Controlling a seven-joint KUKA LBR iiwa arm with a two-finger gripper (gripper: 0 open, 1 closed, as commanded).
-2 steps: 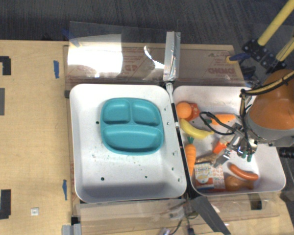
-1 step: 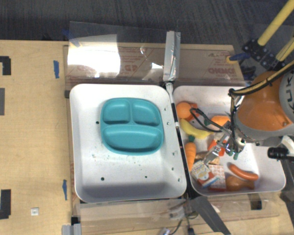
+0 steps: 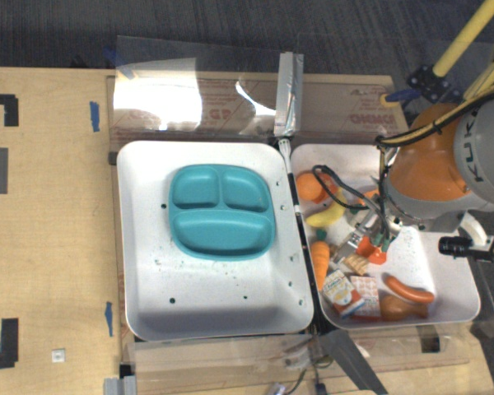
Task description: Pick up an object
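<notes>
divided plate [image 3: 222, 211] in left bin [image 3: 140, 303]; toy foods [image 3: 354, 290] heaped in right bin [image 3: 457, 303]

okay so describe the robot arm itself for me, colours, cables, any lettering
The arm is grey with a broad orange band above the wrist. Dark lettering runs along the grey casing at the right edge. Black cables loop down past the band to a small metallic hand with coloured wiring.
</notes>
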